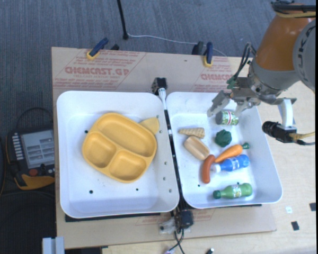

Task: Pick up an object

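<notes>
1. we see the jaws spread open above the far part of the right bin, with nothing between the fingers.
2. a small green-labelled can lies just below the jaws; whether a fingertip touches it, we cannot tell.
3. nearer the bin's middle sit a dark green broccoli, a waffle cone by the left wall, and a bread roll beside it.
4. toward the near side lie a red sausage, an orange carrot and a blue bottle close together, the carrot resting against the bottle.
5. a green bottle lies on its side along the near edge.
6. the left bin holds a yellow divided tray, with a yellow wedge at its far right corner.
7. the grey and orange arm stands over the bench's far right corner.
</notes>
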You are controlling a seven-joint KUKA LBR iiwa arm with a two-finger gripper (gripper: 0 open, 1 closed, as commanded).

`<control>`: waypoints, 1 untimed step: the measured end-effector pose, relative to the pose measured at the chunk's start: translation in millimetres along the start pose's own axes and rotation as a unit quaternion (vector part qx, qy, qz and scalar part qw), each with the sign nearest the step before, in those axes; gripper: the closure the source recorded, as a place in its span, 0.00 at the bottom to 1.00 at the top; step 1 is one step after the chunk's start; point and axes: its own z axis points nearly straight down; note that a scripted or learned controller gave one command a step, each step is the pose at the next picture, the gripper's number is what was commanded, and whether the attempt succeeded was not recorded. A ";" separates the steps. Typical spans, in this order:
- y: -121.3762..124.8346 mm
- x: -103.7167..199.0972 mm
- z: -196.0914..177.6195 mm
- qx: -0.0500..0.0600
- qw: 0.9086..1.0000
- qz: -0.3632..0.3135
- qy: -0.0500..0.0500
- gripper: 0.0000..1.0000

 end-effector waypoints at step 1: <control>12.6 -56.6 108.8 0.001 1.000 0.001 0.000 0.00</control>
